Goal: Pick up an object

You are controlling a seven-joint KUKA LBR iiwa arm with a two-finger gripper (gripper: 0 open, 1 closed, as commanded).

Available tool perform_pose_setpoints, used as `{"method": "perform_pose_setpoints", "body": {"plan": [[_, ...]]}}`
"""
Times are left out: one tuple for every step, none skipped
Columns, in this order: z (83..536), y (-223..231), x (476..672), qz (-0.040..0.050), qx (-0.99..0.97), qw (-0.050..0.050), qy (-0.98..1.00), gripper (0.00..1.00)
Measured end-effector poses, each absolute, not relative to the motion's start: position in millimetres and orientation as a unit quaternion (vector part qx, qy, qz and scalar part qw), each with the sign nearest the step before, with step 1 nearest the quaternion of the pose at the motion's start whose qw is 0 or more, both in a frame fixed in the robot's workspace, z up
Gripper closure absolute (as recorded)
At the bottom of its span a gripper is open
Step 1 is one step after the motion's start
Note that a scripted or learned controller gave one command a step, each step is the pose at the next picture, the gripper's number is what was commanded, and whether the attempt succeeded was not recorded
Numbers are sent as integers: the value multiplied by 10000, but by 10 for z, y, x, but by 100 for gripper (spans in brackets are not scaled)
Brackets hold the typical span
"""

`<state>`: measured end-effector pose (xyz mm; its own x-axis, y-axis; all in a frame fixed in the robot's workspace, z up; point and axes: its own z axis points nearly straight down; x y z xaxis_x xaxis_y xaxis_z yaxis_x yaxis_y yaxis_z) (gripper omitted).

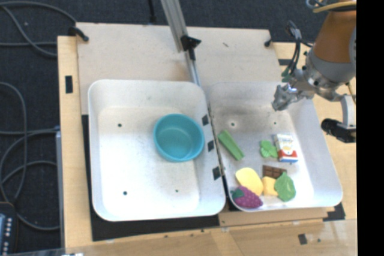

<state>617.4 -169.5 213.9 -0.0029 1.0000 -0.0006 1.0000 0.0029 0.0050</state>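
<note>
Your biggest candidate, the teal bowl (178, 137), sits in the left bin (108, 99): rigid, light, slick, so take it by the rim. In the right bin (318, 129), the green stick (230, 145) looks stiff and narrow; grip across it. The small carton (286, 148) is light and crushable. The tool (282, 97) hovers above that bin; whether it's open, you cannot tell

The grey arm (333, 39) with its orange band reaches in from the right, wrist angled down and leftward, its gripper (281, 99) hanging low, carrying nothing visible.
</note>
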Motion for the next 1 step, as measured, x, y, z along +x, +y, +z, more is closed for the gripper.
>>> {"method": "perform_pose_setpoints", "body": {"plan": [[2456,-1704,6186,16,7057,21,7085,100]]}}
